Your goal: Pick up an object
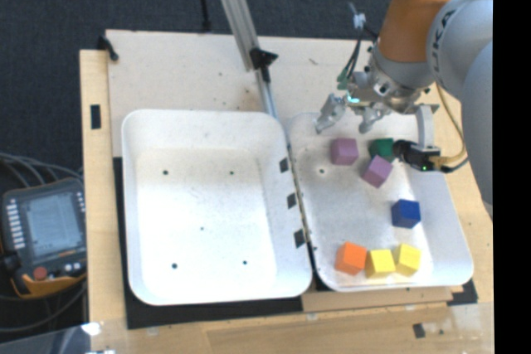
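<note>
hand (348, 116) seen over far end of right bin (440, 278), fingers spread apart, nothing between them. purple block (343, 151) lies just below hand. second purple block (377, 171) placed just right of first, tilted. green block (382, 148) partly hidden behind it, beside arm. blue block (406, 213) sits nearer front. orange block (351, 258) and two yellow blocks (381, 262) (408, 259) lined along front wall. left bin (141, 128) adjoins right bin on surface (166, 62).
</note>
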Controlling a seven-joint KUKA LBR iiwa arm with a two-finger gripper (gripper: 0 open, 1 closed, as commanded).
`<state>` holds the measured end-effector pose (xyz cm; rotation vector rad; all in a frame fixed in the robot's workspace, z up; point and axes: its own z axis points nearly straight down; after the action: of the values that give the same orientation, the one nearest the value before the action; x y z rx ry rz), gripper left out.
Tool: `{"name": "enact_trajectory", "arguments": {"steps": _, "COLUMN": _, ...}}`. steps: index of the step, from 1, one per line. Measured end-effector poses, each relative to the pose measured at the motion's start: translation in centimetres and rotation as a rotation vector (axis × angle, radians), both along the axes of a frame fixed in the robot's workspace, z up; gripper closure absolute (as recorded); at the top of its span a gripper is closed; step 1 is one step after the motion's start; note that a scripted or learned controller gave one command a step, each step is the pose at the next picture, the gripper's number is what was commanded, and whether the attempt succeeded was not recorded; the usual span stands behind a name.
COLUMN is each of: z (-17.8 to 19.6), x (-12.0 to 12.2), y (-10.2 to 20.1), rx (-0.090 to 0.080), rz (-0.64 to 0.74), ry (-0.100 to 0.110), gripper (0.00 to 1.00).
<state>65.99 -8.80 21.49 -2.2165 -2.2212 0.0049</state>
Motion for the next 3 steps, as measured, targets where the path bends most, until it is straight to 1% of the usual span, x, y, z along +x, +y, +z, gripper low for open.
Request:
{"name": "enact_trajectory", "arguments": {"steps": 1, "z": 0.3, "x": 0.1, "y": 0.0, "rx": -0.001, "rz": 0.001, "ry": -0.005, "gripper": 0.00}}
{"name": "enact_trajectory", "arguments": {"steps": 2, "z": -4.1, "x": -0.5, "y": 0.2, "rx": -0.002, "rz": -0.002, "ry": -0.001, "gripper": 0.00}}
{"name": "enact_trajectory", "arguments": {"steps": 3, "z": -8.1, "x": -0.3, "y": -0.1, "rx": -0.003, "rz": -0.004, "ry": -0.004, "gripper": 0.00}}
